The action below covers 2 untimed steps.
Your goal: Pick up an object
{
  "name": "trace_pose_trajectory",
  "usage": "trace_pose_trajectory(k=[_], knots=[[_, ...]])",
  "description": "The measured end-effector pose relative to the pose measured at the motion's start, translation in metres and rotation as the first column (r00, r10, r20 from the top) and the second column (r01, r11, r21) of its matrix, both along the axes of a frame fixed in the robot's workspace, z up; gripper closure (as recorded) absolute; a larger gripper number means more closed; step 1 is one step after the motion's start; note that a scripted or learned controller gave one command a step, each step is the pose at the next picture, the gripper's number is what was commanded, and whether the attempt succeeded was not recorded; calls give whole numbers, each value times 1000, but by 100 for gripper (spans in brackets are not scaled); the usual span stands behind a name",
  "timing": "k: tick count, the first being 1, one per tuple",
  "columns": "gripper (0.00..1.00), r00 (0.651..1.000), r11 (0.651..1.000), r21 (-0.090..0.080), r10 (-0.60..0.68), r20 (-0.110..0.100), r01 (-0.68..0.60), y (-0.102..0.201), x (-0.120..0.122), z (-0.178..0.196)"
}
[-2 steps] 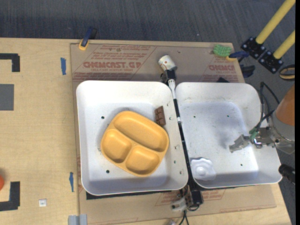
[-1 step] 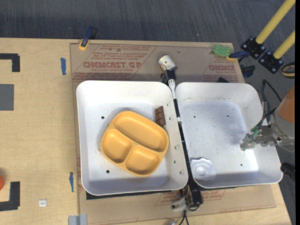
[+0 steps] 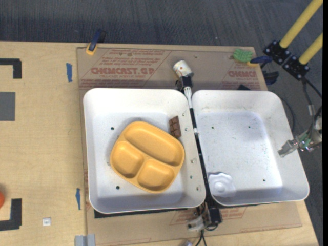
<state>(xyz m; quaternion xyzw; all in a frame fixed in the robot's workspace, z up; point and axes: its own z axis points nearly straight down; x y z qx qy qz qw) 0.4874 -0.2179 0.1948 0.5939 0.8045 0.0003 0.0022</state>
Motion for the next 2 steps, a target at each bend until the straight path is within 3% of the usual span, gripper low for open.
trace_pose_trajectory(k=[1, 2], knots=[[100, 861, 861, 1, 508, -2, -508, -6, -7, -1], [100, 634, 634, -3, 773, -1, -773, -6, 35, 8]])
